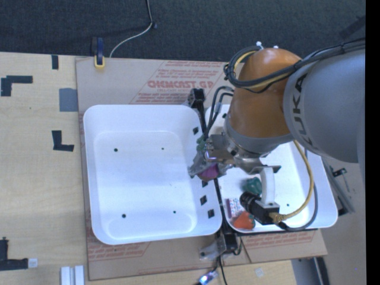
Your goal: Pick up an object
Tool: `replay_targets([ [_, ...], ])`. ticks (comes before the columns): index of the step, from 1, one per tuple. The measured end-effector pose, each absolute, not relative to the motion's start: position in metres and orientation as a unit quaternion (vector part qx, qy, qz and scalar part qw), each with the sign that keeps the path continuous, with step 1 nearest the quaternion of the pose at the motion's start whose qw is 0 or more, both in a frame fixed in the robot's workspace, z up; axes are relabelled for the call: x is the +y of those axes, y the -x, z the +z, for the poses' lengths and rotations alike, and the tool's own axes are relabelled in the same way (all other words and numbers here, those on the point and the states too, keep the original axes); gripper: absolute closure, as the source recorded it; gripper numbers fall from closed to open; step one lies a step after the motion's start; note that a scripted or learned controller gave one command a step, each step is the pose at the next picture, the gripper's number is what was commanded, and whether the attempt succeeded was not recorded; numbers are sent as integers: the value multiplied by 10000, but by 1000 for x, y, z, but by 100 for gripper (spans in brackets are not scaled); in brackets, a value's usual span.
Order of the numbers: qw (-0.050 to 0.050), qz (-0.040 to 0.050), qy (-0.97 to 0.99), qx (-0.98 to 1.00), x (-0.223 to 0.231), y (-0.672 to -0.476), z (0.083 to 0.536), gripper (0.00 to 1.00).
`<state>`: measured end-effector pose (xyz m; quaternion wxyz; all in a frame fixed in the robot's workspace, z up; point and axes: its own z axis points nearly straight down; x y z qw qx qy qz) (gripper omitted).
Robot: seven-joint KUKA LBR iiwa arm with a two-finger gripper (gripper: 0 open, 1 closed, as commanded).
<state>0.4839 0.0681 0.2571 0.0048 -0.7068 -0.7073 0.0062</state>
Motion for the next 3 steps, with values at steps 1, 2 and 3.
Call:
replay_targets([
  [1,11,36,7104,-7037,-24,-482,224,100],
  [2,13,25,7088,-7054,-72,-482,205,100],
  [3,-79,-58,7054,-7087,-60,-565,349,100],
])
